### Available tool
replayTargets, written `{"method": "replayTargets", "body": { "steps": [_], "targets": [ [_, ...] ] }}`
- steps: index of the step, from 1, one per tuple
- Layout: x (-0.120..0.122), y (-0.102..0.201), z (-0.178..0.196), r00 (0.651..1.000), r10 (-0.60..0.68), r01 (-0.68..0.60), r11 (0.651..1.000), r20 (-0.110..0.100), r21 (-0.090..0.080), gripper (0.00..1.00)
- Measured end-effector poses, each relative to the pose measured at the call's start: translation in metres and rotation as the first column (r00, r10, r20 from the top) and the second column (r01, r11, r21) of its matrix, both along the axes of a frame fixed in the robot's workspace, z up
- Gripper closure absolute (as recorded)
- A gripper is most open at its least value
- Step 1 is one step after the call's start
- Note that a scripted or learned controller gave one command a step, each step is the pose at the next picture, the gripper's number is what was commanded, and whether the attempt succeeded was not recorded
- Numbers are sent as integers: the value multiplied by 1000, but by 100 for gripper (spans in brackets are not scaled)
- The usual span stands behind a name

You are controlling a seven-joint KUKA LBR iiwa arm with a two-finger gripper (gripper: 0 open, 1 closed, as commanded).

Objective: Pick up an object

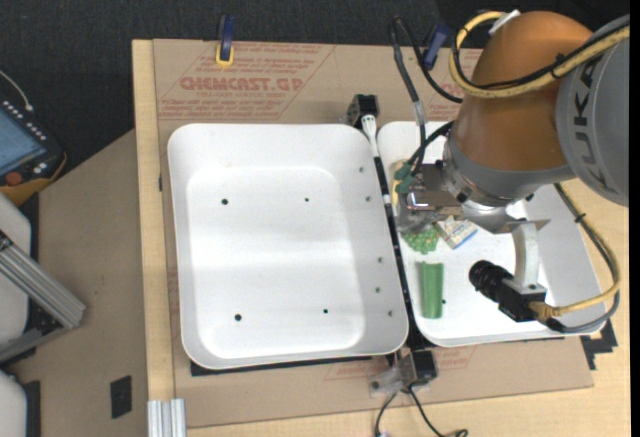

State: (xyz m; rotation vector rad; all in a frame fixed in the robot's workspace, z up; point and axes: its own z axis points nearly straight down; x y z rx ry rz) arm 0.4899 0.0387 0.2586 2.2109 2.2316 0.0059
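Green bar lies in the right bin, just below the claw, which sits low among small items; its grip cannot be judged, nothing visibly lifted yet
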Motion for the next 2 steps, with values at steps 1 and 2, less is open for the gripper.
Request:
{"method": "replayTargets", "body": {
  "steps": [1, 2],
  "targets": [
    [-11, 47, 8, 1000, -3, 3, 1000, -1, -1, 100],
    [-8, -21, 36, 1000, -16, 16, 1000, 3, -5, 100]
  ]
}}
